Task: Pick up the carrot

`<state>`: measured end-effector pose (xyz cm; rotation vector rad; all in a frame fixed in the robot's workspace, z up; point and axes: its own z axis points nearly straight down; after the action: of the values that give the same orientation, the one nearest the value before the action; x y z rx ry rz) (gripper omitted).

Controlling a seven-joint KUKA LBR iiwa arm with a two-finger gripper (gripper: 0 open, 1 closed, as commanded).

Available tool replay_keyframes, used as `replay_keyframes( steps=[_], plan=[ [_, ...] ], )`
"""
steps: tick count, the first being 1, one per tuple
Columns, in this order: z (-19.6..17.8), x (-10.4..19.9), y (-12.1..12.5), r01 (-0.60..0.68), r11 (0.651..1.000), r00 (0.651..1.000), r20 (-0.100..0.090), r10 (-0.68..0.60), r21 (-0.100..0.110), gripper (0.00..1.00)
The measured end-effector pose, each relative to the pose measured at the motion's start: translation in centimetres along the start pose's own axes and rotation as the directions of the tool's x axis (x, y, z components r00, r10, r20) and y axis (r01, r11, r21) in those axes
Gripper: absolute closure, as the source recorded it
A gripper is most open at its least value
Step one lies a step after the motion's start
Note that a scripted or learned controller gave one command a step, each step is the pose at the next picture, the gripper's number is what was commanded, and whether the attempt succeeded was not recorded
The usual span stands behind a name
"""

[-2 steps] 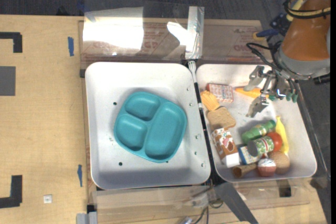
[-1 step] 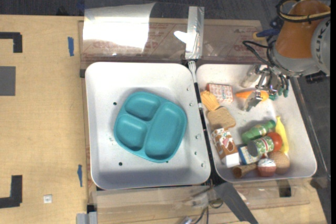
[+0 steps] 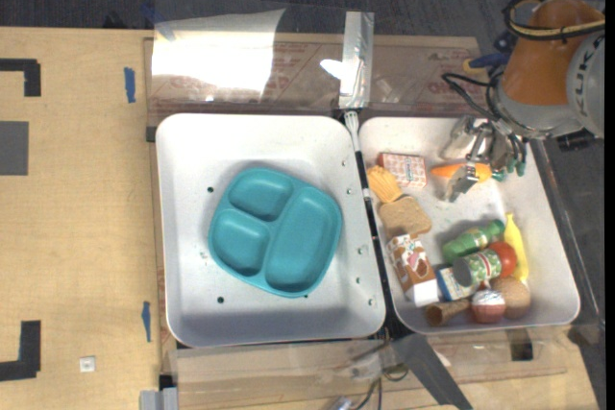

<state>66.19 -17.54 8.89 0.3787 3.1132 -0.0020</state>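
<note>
My gripper (image 3: 473, 170) sits at carrot (image 3: 448, 172); jaw state unclear. Likely light, stiff, smooth toy; grip mid-body, across its width.

I can read no text from here. The small box (image 3: 404, 170) near the right bin's (image 3: 553, 307) back left corner carries print, and so does the carton (image 3: 409, 260) by its left wall, both too blurred.
</note>
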Motion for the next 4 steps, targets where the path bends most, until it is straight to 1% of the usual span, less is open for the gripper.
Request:
replay_keyframes(
  steps=[1, 2, 3, 4],
  plan=[
    [-1.3, -0.3, 0.2, 0.002, 1.000, 1.000, 0.014, -0.002, -0.001, 1.00],
    [-5.8, 1.6, 4.5, -0.127, 0.992, 0.992, 0.005, 0.127, -0.003, 1.00],
    [-13.6, 6.6, 7.2, 0.086, 0.996, 0.996, 0.004, -0.086, -0.003, 1.00],
    [-1.2, 7.7, 0.3, 0.254, 0.967, 0.967, -0.009, -0.254, -0.004, 1.00]
  ],
)
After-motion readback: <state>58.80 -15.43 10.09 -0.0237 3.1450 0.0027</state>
